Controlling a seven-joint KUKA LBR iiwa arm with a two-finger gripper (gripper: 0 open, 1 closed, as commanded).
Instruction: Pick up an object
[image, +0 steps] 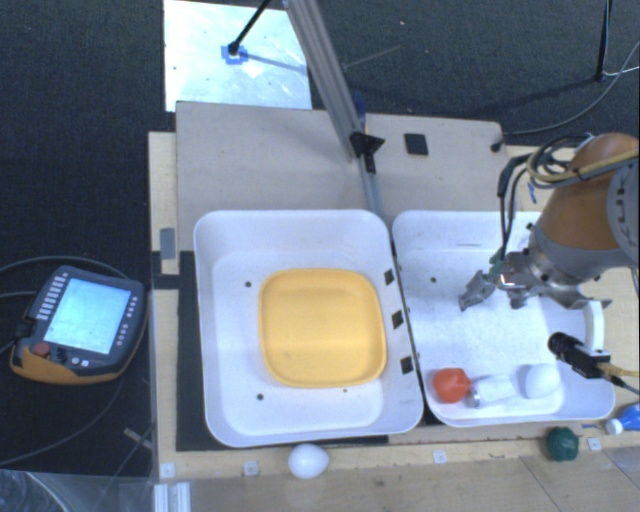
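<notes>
The right bin (440, 250) lay mostly bare across its upper and middle floor, with its objects crowded along the lower rim: a red object (450, 384), a small white piece (488, 391) just beside it, and a white ball (539, 380). The arm (590, 215) reached in from the right edge, its gripper (497, 292) poised over the bin's middle, well above the objects; its fingers appeared spread and held nothing. A yellow plate (323, 327) sat in the left bin (225, 300). A white egg-shaped object (308, 461) and a green ball (561, 443) lay outside, near the lower edge.
</notes>
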